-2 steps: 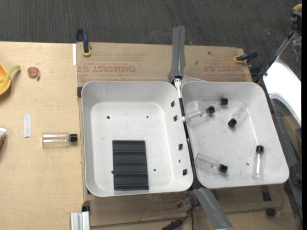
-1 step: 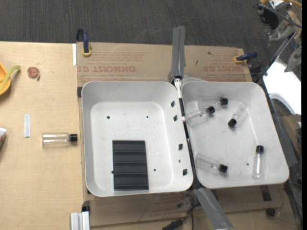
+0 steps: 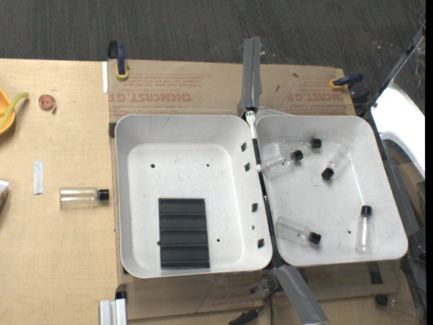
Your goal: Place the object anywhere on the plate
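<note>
While clear vials [image 3: 291, 158] are lying scattered in the right bin [image 3: 318, 202], the lone front vial [image 3: 298, 231] is offering the cleanest crosswise grasp for carrying to the black ribbed plate [image 3: 183, 233]; whether the gripper is open or closed, I cannot tell

Clear black-capped vials [image 3: 298, 230] scattered right bin — dark ridged plate [image 3: 183, 233] left bin.

Left of the bins, on the bare wooden worktop [image 3: 54, 249], a clear bottle [image 3: 82, 196] with a black cap lies on its side, near a small white strip [image 3: 38, 178]. Farther back sit a small reddish disc [image 3: 46, 102] and, at the left edge, an orange-and-yellow item [image 3: 7, 111]. Two clamps [image 3: 118, 58] [image 3: 345, 82] grip the cardboard sheet [image 3: 203, 90] behind the bins.
</note>
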You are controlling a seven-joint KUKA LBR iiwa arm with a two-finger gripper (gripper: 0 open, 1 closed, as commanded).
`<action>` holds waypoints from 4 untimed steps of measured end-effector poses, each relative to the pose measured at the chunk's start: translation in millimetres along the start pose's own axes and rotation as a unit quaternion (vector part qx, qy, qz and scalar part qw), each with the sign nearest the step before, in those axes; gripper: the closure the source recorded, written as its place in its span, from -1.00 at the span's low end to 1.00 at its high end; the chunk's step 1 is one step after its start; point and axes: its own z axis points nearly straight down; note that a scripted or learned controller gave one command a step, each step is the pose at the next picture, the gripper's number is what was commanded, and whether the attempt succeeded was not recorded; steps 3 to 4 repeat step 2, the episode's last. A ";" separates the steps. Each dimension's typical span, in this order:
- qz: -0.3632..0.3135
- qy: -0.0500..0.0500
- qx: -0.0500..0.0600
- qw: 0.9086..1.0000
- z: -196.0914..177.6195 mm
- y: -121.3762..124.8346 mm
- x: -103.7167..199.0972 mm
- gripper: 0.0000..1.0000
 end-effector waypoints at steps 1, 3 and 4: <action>0.034 0.000 0.000 0.999 24.0 -60.6 22.3 -1.00; 0.036 0.000 0.000 0.999 -0.6 -7.8 -57.7 -1.00; 0.036 0.000 0.000 0.999 -0.6 -7.8 -57.7 -1.00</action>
